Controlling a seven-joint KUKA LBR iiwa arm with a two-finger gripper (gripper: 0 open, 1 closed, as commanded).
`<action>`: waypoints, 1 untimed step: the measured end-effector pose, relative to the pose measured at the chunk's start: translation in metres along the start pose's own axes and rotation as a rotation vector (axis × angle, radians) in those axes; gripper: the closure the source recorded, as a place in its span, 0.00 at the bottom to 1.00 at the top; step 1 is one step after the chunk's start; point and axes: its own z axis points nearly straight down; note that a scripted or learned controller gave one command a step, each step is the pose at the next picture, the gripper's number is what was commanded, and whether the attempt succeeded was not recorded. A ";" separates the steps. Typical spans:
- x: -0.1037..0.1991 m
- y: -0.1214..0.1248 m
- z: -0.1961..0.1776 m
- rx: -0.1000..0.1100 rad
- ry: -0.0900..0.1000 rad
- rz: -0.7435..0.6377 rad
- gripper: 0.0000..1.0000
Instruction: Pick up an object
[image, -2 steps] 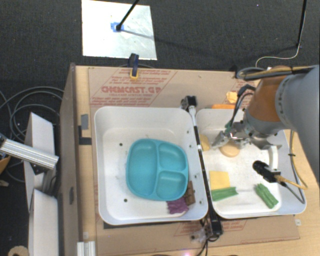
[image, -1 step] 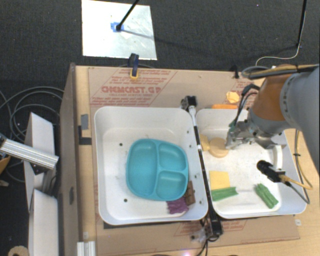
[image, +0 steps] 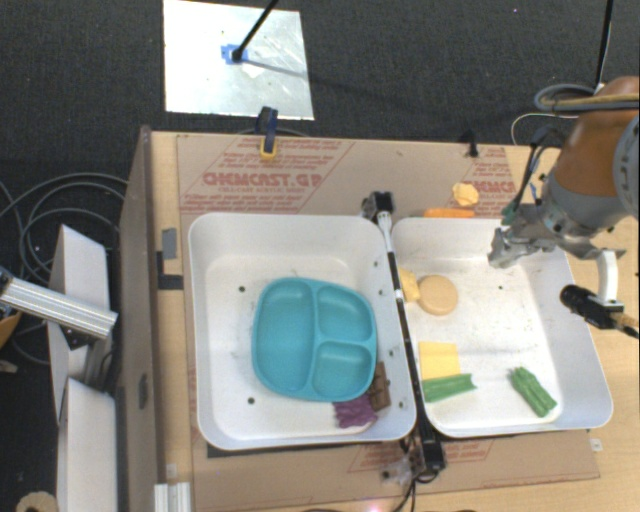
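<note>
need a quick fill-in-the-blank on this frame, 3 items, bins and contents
1. The teal divided plate lies in the ____ bin.
2. The round tan disc lies in the ____ bin.
3. The yellow square touches a ____ stick at its near edge.

Missing words: left; right; green

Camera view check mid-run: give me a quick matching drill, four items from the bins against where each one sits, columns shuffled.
Items:
1. blue divided plate
2. round tan disc
3. purple piece
4. gripper

Places:
A. right bin, near the divider
B. above the right bin's far part
C. middle of the left bin
D. left bin's near edge

Pairs: 1-C, 2-A, 3-D, 4-B
</note>
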 end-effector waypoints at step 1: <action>0.049 0.061 0.024 0.004 0.005 -0.010 1.00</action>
